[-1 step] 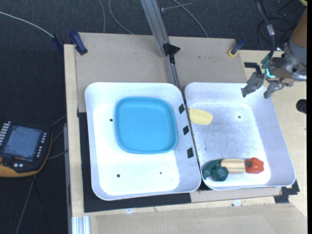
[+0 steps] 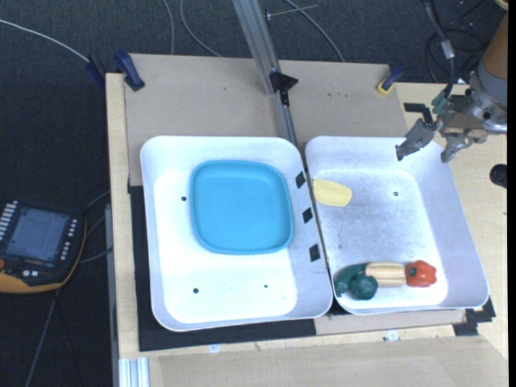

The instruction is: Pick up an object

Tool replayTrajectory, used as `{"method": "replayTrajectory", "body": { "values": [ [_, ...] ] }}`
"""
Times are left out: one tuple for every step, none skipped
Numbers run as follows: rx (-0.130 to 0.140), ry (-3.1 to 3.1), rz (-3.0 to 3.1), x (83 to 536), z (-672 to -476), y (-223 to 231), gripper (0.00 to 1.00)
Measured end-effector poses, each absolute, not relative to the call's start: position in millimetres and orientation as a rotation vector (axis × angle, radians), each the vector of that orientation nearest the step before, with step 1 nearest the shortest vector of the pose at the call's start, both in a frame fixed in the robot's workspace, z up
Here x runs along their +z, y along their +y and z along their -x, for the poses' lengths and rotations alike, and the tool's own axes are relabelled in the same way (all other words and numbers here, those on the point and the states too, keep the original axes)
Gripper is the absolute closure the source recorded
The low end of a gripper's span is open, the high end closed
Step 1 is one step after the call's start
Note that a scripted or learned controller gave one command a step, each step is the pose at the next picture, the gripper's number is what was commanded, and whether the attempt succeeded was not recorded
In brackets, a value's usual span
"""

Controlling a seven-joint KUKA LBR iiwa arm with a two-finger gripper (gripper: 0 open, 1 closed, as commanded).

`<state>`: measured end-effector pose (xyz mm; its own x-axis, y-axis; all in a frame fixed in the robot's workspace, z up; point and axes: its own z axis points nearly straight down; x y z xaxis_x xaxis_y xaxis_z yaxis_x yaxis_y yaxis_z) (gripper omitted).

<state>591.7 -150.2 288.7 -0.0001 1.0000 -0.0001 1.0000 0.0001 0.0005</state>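
Observation:
My gripper (image 2: 427,145) hangs over the far right corner of the right bin (image 2: 451,208), its two fingers spread open with nothing between them. Well away from it, a yellow lemon-like piece (image 2: 332,193) lies at the bin's left wall. Along the near edge lie a dark green vegetable (image 2: 356,284), a tan bread roll (image 2: 385,274) and a red pepper (image 2: 420,273), side by side and touching.
The left bin (image 2: 165,289) holds a blue square plate (image 2: 241,206). A metal pole (image 2: 256,31) slants down between the bins from the back. Blue clamps (image 2: 127,69) and a yellow clamp (image 2: 391,78) grip the bench's far edge. A handheld pendant (image 2: 36,240) lies off the bench, left.

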Motion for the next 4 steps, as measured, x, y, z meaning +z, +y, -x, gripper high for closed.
{"method": "replayTrajectory", "body": {
  "values": [
    [-0.003, 2.224, -2.223, 238, -594.6, -140, 0.0],
    [-0.004, 2.224, -2.224, 182, -601.0, -146, 0.0],
    [-0.003, 2.224, -2.223, 139, -596.4, -143, 0.0],
    [0.002, 2.221, -2.22, 152, -597.8, -143, 1.0]
  ]
}}
